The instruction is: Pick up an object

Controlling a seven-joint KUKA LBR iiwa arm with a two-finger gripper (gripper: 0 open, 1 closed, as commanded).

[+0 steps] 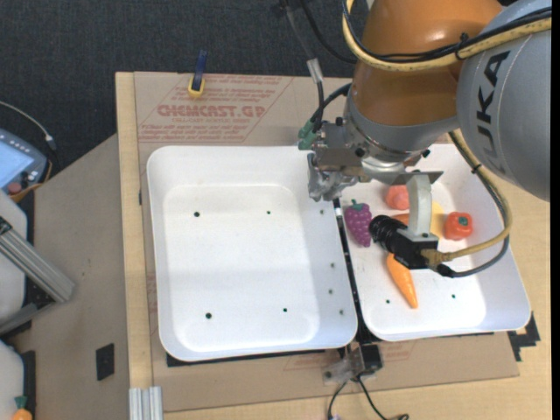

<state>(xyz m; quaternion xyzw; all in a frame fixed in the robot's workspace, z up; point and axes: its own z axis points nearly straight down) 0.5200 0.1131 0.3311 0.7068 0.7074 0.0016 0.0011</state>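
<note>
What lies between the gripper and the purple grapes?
Nothing: in the camera view, only bare white edge of the right bin separates the gripper from the purple grapes.

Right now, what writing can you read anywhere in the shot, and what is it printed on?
"CHEMCAST GP", as best it reads: large red print on the cardboard sheet.
Smaller red line just beneath it on the same sheet: too blurred to read.
"KA": black letters running sideways on the grey arm, with the rest of the word cut off.
Blue screen at the left edge: nothing legible.
</note>
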